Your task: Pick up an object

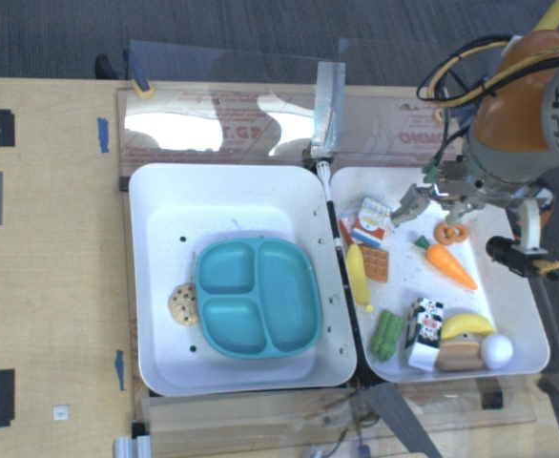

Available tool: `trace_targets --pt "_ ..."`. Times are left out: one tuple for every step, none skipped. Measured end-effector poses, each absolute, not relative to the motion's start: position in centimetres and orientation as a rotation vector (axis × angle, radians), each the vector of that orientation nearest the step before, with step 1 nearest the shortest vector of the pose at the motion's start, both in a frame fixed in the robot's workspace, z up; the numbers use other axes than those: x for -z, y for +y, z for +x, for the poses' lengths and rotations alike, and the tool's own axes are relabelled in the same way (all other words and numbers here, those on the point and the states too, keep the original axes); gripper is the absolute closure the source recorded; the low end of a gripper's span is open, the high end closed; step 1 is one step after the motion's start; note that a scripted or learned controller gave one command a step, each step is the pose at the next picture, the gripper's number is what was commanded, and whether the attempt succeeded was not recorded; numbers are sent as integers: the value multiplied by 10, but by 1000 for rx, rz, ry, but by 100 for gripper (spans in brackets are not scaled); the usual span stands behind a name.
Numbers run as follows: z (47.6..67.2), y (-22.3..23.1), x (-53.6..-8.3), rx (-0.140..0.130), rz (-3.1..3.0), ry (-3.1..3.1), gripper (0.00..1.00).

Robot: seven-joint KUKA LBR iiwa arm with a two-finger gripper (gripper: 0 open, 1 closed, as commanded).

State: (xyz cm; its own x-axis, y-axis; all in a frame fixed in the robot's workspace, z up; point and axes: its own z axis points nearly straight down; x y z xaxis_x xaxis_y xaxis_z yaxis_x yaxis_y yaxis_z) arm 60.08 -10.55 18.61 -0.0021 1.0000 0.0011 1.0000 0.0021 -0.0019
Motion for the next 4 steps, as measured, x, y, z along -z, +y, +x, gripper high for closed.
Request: trace_targets --pt "560 -181 -141 -8 -2185 -2253 0" --pt "582 -195 -87 4 -2083 -2356 0" --pt "583 -195 -99 6 -2088 -2359 100" --pt "520 -162 -87 5 -2337 -2105 100"
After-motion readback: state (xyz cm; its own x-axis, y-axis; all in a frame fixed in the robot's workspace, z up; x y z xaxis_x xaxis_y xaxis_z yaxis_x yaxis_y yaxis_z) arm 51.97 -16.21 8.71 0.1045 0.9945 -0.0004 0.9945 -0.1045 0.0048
